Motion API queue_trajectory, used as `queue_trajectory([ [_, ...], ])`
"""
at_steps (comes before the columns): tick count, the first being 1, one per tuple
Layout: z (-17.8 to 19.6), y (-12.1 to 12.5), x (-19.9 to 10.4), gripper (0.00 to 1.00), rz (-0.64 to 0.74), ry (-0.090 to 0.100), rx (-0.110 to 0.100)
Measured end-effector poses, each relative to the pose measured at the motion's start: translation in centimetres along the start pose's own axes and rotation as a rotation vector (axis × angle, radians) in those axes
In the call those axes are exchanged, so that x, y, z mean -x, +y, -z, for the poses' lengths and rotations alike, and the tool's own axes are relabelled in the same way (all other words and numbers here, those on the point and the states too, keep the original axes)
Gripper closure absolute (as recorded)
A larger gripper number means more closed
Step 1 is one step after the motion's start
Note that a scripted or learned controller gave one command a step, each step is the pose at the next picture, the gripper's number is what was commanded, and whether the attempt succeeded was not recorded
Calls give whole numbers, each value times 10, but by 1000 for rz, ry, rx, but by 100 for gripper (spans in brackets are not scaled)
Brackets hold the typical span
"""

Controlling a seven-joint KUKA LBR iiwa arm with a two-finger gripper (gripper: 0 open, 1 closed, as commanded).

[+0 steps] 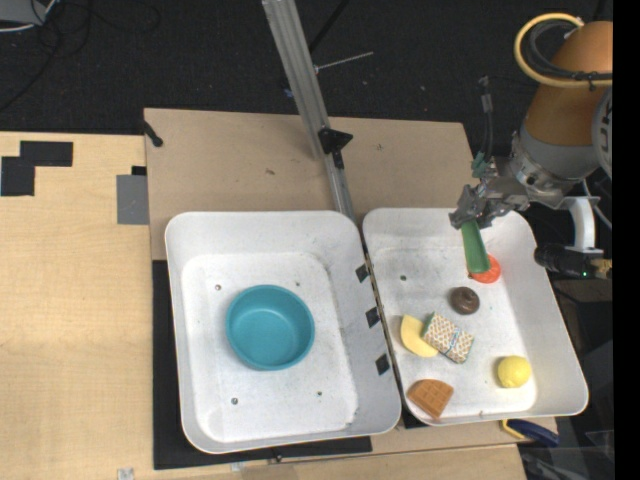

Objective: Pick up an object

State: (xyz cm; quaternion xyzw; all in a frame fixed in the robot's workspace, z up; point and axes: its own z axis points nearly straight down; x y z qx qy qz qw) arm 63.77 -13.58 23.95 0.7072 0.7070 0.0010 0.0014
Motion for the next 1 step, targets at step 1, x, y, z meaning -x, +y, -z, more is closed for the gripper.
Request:
queue_trajectory([
  [1,-12,-15,-49,100,3,2,-4],
])
